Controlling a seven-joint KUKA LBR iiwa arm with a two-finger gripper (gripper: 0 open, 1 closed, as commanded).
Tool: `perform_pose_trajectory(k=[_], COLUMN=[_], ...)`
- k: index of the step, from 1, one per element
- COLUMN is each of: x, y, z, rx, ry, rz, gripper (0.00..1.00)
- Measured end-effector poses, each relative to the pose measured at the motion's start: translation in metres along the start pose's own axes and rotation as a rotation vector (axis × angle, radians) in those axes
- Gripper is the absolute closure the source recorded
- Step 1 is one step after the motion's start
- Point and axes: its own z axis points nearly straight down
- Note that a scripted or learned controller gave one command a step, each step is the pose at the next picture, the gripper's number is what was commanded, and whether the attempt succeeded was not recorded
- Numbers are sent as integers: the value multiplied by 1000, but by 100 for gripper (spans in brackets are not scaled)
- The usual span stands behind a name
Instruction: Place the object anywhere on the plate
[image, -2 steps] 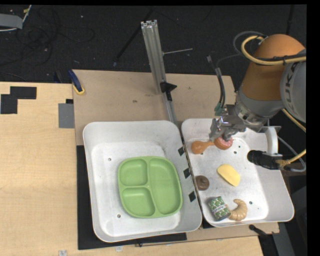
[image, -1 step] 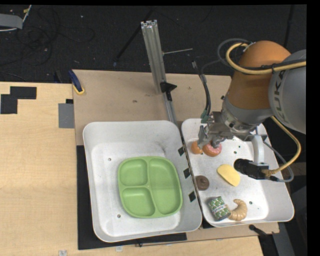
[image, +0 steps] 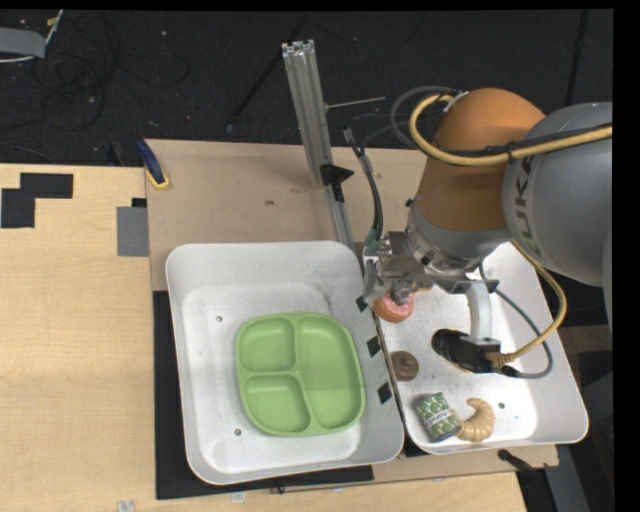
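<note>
A green divided plate (image: 298, 374) lies in the left white bin (image: 200, 290). My gripper (image: 392, 293) hangs over the left edge of the right bin (image: 545, 400), close to the wall between the two bins. A pink, round, donut-like object (image: 394, 309) shows directly under the gripper, partly covered by it. Whether it is held or resting on the bin floor cannot be made out. The plate sits down and to the left of the gripper.
The right bin also holds a small brown round piece (image: 404, 365), a green patterned packet (image: 436, 415) and a tan croissant (image: 478, 420) near its front. A metal post (image: 315, 140) rises behind the bins.
</note>
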Motion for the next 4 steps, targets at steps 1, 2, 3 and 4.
perform_pose_trajectory(k=[1, 2, 3, 4], x=[50, 95, 153, 151], y=[-11, -38, -58, -57], z=[18, 18, 25, 24], rx=[2, 2, 2, 1], ry=[-1, -1, -1, -3], rz=[1, 1, -1, 3], gripper=[100, 100, 100, 0])
